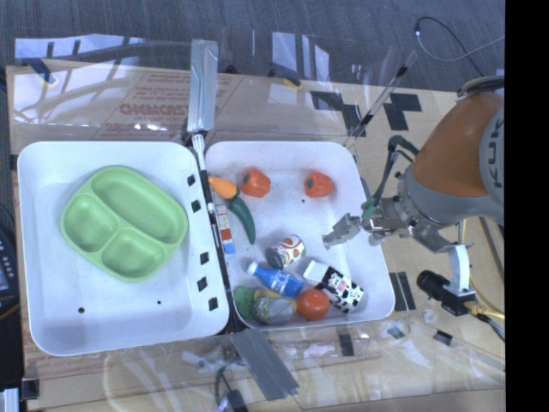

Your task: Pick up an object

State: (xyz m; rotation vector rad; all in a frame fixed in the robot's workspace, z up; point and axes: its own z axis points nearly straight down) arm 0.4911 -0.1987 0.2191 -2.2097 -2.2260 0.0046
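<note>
The right bin (343, 157) holds a mix of toy foods. An orange pepper (255, 182) and a red-orange pepper (318, 184) lie near its far wall. A small carrot (222, 187) and a green chili (244, 219) rest by the left wall. Toward the front are a small printed can (287, 251), a blue bottle (276, 278), a red tomato (313, 304), a black-and-white spotted box (341, 288) and a green packet (262, 306). My gripper (341, 229) hangs over the bin's right side, right of the can and above the spotted box. Nothing shows in its grasp.
The left bin (51, 316) carries a green divided plate (124, 221). A metal divider bar (202, 88) runs between the bins at the back. The arm's grey body with its orange band (455, 157) stretches over the bench to the right of the bins.
</note>
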